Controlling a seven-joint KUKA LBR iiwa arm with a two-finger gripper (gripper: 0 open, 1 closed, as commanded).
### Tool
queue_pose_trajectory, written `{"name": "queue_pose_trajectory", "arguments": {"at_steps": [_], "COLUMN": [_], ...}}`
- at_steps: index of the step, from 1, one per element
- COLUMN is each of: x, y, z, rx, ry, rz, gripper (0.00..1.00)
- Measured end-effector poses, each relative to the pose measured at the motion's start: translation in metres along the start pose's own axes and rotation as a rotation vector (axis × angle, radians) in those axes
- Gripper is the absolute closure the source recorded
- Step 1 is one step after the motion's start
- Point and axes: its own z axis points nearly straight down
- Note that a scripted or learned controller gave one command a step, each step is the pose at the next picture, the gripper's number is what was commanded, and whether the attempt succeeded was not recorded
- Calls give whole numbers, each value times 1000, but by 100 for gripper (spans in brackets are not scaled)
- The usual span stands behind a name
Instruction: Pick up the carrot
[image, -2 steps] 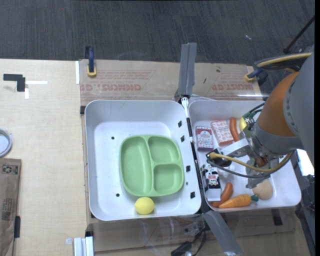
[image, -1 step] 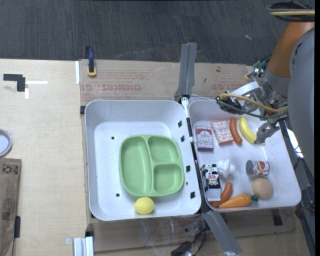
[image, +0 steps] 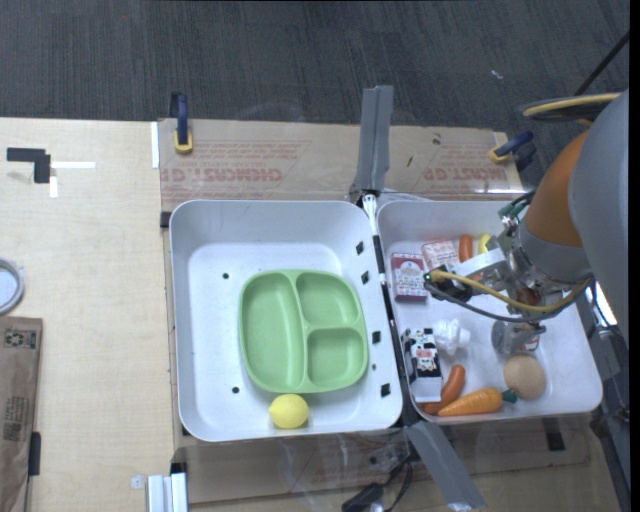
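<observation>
Carrot (image: 470, 402) lies at my right bin's (image: 575, 405) near edge; gripper (image: 518, 338) hovers near it, grip unclear; "CHEMCO'S" on cardboard (image: 255, 160).

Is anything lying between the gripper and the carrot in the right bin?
Nothing lies on the carrot, which rests at the right bin's front edge. The gripper hangs just above and right of it. A tan egg-shaped item sits close beside the carrot's leafy end, crowding the approach.

You are looking at a robotics lab bench: two white bins (image: 185, 330) clamped to taped cardboard (image: 270, 160), toy food, a cabled robot arm (image: 590, 200), dark carpet (image: 250, 50) beyond.
</observation>
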Motion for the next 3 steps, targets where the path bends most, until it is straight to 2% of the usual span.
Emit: {"name": "queue_pose_trajectory", "arguments": {"at_steps": [1, 2, 3], "x": [-36, -38, -31], "y": [-7, -7, -101], "z": [67, 60, -26], "rx": [-3, 1, -1], "ry": [10, 3, 2], "rz": [-95, -92, -14], "gripper": [0, 100, 100]}}
